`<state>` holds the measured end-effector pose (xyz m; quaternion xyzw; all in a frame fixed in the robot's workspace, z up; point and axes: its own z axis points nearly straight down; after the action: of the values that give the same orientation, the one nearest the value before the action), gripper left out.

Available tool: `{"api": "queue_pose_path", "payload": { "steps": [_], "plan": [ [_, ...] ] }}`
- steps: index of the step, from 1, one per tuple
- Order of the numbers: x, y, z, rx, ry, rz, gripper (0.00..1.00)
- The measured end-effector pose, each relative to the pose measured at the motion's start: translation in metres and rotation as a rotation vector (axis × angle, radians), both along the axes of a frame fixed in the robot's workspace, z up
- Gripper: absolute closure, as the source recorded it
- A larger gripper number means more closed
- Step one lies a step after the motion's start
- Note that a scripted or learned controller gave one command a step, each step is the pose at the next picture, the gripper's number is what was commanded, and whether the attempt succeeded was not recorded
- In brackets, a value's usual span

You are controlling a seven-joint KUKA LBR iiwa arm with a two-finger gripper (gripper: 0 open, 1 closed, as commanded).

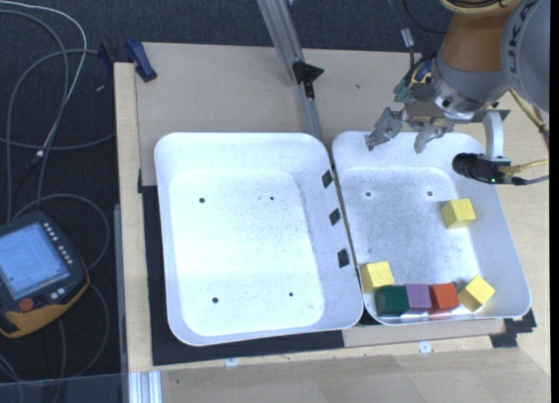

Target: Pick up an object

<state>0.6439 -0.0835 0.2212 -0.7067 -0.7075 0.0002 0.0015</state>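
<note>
My gripper hangs over the far rim of the right bin, its two grey fingers spread apart with nothing between them. Down in that bin lie several blocks. One yellow block sits alone toward the right wall. Along the near wall are a yellow block, a green block, a purple block, an orange-red block and another yellow block. All blocks lie well below the gripper in the view.
The left bin sits beside the right one, joined by black clips. A slanted metal pole rises behind the bins. A black cable connector hangs at the right bin's far right. A teach pendant lies off the bench at left.
</note>
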Motion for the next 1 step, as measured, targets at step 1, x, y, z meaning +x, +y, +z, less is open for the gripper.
{"api": "queue_pose_path", "payload": {
  "steps": [1],
  "plan": [
    [-0.0348, -0.0653, -0.0204, -0.003, 0.003, -0.008, 0.00]
  ]
}}
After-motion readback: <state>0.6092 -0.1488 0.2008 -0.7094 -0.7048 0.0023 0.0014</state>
